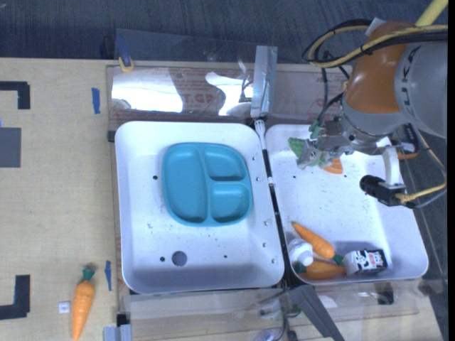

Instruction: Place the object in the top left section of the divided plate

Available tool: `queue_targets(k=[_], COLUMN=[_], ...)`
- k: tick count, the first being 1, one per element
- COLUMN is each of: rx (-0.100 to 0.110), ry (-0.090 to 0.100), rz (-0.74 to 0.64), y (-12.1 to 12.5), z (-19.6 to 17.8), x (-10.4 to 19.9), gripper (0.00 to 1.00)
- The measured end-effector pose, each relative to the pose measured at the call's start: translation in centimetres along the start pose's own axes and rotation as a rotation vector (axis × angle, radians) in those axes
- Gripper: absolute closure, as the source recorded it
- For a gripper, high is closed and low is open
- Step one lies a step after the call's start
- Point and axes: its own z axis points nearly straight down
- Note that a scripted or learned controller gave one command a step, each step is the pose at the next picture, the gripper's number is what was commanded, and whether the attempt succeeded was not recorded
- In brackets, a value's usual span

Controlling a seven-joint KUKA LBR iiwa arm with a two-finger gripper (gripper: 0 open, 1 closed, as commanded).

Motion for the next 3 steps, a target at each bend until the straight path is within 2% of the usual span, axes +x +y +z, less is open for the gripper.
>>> queue_targets(k=[1,2,3], rx=[-0.002,-0.003,-0.003], ry=[0.003,0.003,0.001], rz=[-0.044,-0.058,-0.054], y=[6.9,7.3,7.3], z=[0.0,0.0,-0.1], x=[6.1,13.5,13.3], gripper=[1.00,1.00,0.00])
